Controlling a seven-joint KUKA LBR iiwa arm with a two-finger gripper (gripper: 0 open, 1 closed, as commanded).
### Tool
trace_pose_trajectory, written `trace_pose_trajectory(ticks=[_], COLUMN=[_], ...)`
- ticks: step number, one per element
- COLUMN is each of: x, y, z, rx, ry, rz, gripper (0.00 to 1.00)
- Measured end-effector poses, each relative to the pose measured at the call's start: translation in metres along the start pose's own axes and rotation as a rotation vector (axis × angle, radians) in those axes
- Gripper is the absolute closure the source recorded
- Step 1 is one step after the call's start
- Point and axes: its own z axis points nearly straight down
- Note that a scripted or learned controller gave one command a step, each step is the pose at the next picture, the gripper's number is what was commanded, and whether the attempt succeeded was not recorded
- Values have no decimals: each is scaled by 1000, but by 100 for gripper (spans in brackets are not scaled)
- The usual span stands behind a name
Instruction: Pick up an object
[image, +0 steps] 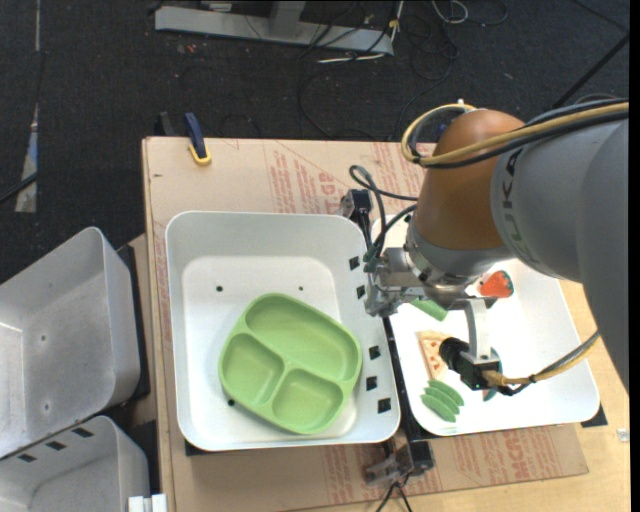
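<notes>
Grey metal crowds the middle of the frame. The gripper (398, 292) hangs over the seam between the two bins, and I cannot tell whether it is open or closed (the wrist blocks it), though nothing shows in its grasp. The nearest candidate is a tan wedge (430, 349) in the right bin (560, 400), just below and right of the gripper. A green pod (441, 399) lies lower still, a red piece (496, 285) sits off right, and the plate (290, 362) is at lower left.
</notes>
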Motion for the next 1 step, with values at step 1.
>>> trace_pose_trajectory(ticks=[1], x=[60], y=[-11], z=[-13], rx=[-3], ry=[0], rz=[-2], gripper=[100])
